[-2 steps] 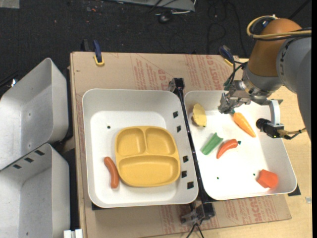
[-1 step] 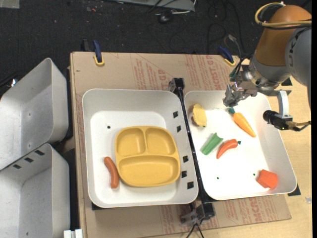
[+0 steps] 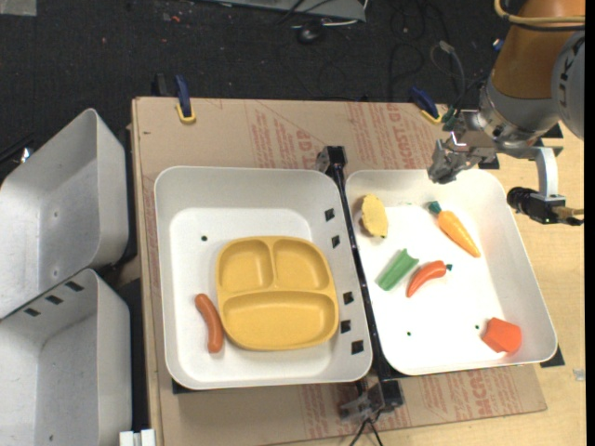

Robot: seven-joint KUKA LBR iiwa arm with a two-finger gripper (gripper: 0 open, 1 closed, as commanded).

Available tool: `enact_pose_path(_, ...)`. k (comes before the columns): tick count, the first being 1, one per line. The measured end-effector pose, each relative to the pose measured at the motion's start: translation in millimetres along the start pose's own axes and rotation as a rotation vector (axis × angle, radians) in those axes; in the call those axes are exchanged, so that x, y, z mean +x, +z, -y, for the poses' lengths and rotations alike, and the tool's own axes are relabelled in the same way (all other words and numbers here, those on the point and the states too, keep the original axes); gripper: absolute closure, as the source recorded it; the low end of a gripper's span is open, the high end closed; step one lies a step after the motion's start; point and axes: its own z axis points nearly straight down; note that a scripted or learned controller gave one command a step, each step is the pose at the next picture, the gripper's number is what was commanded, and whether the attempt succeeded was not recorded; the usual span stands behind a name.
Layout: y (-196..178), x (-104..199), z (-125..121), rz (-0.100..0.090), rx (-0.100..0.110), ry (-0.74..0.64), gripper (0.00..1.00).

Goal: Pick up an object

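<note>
My gripper (image 3: 444, 169) hangs over the far edge of the right bin (image 3: 532, 277), above and left of the carrot. Nothing shows between its fingers. In that bin lie an orange carrot (image 3: 457, 231), a yellow corn piece (image 3: 374, 216), a green pepper (image 3: 397, 269), a red chili (image 3: 426, 276) and an orange-red block (image 3: 502, 335). The left bin (image 3: 177, 249) bears a yellow divided plate (image 3: 276, 292) and a sausage (image 3: 210, 322) beside it.
A black divider with clips (image 3: 349, 268) runs between the two bins. Blue clamps (image 3: 184, 100) hold the board at its far edge. Two white tubs (image 3: 56, 249) stand off the bench at the left.
</note>
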Motion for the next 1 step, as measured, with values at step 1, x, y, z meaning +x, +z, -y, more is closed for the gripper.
enact_pose_path(1,8.6,51.0,27.8,-0.004,0.011,-0.003,1.0)
